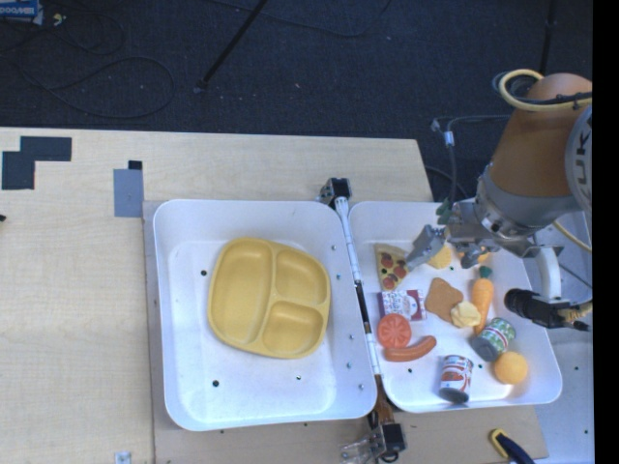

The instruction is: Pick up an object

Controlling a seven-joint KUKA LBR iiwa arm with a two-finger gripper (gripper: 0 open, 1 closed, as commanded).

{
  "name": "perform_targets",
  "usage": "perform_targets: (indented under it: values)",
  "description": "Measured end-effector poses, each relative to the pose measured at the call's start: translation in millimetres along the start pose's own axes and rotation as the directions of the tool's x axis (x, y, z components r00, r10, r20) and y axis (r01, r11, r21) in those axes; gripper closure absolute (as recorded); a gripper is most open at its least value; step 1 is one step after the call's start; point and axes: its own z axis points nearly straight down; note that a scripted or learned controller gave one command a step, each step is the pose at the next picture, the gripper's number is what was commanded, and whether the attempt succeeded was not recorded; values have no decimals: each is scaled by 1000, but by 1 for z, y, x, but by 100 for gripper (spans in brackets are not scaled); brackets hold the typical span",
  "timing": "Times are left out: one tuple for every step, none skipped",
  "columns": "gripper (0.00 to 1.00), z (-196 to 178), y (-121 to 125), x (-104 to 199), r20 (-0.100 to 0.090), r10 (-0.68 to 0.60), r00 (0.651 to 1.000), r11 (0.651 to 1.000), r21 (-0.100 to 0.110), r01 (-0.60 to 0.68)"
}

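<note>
Yellow toy piece (443, 257), the likeliest pick, sits near the top of the right bin (411, 222), just below the claw. Going L to R: bare bench (68, 307), then the left bin (161, 307) w/ a yellow divided tray (269, 296) lying flat in its middle, well apart from the action. Past the centre rims, the right bin holds a crowd: pizza slice (390, 267) at its left, red-white packet (402, 304) and tomato (394, 331) below that, sausage (409, 349) under the tomato, brown toast (444, 299) mid-bin, tin can (455, 376) at the front edge, carrot (482, 296) and a pale lump (466, 314) touching it, green-label can (496, 337), orange (511, 367) far R. Gripper (449, 249) hangs over the bin's upper part, jaws spread wide w/ the yellow piece between them or just under; nothing looks clamped, so I judge no grasp yet. The arm (542, 153) comes in from the R above it. Risks, imo: the piece is small and low, so the jaws may close above it and come up w/ nothing; the left finger (423, 250) is near the pizza slice and could nudge or pinch it instead; the toast and carrot sit near too, so a slanted descent could shove them; a thin edge grip may slip on the lift.
</note>
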Motion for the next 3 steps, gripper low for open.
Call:
perform_targets:
  values:
    - [0,134,57,8,1,0,1000,1000,-3,0]
    - [0,135,71,8,1,0,1000,1000,-2,0]
    - [0,135,72,8,1,1,1000,1000,-3,-1]
